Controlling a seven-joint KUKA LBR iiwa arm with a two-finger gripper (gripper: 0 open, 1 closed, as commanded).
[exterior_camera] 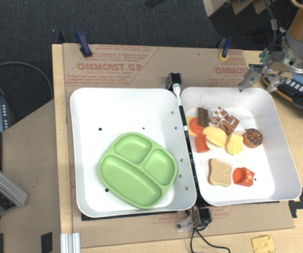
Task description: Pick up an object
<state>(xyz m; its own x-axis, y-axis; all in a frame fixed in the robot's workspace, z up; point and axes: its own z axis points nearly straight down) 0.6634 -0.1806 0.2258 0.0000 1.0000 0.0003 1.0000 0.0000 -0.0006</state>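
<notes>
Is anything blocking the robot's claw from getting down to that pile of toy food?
Nothing visible does. The gripper hangs above the right bin's far corner, and the toy food lies uncovered in that bin, with open space between them.

Dark carpet floor (114,15) surrounds the desk (294,115), which carries a printed cardboard sheet (109,62) held by blue clamps (83,44).

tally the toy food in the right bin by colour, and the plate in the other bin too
Right bin:
brown (chocolate bar, cake piece, doughnut, toast): 4
yellow (round piece, ridged piece): 2
red or orange (pieces at): 3
Left bin:
green divided plate: 1
Total: 10
</notes>
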